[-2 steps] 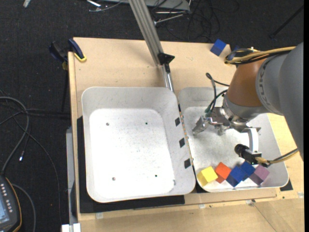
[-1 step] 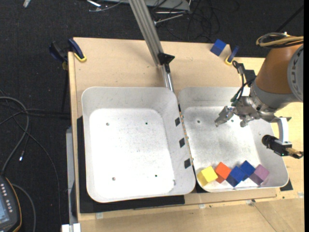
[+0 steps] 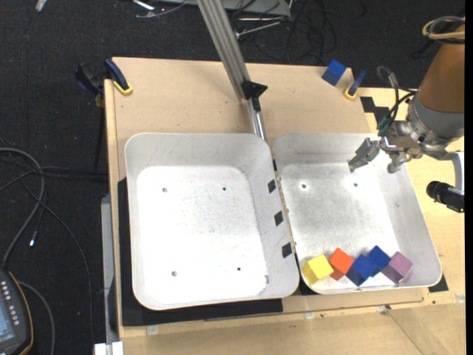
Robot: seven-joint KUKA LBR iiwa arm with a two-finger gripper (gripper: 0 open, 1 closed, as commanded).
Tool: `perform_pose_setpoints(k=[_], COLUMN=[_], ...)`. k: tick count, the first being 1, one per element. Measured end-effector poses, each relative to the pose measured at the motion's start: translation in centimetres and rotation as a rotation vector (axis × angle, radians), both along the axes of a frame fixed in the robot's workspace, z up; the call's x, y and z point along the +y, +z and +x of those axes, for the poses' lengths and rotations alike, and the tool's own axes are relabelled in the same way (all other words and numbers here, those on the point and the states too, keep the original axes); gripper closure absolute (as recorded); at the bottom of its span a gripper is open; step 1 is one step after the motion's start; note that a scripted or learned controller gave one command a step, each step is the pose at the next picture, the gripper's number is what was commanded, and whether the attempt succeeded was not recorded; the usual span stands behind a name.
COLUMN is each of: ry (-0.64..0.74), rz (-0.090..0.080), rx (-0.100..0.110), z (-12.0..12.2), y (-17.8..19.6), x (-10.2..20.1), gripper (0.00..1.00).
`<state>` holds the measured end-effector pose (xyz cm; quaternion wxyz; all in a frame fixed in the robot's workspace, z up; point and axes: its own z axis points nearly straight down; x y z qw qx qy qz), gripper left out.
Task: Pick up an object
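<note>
The two-finger gripper (image 3: 378, 156) hangs spread open and empty by the right white plastic bin's (image 3: 325, 145) far edge. The small coloured cubes, orange one (image 3: 341, 261) included, sit clustered along its near edge, well apart.

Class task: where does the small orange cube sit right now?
In the right white bin, near its front edge, between the yellow cube and the blue cube: orange cube.

The grey KUKA arm with its orange band (image 3: 446, 80) enters at the frame's upper right, wrist pointing down-left. Its metal two-finger gripper (image 3: 378, 160) hangs spread open, fingers (image 3: 362, 157) apart, holding nothing.
</note>
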<state>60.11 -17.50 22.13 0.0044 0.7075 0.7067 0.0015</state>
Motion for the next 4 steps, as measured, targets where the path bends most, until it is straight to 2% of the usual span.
perform_pose_setpoints(k=[1,2,3,4], ry=[0.005,0.004,-0.001,0.009], rz=[0.004,0.004,0.005,0.005], rx=[0.009,0.007,0.011,0.003], z=[1.6,1.6,-7.8,-8.6], y=[-12.9,-12.6,-8.2,-2.3], x=[3.3,3.2,5.5,10.5], gripper=[0.0,0.0,0.0,0.0])
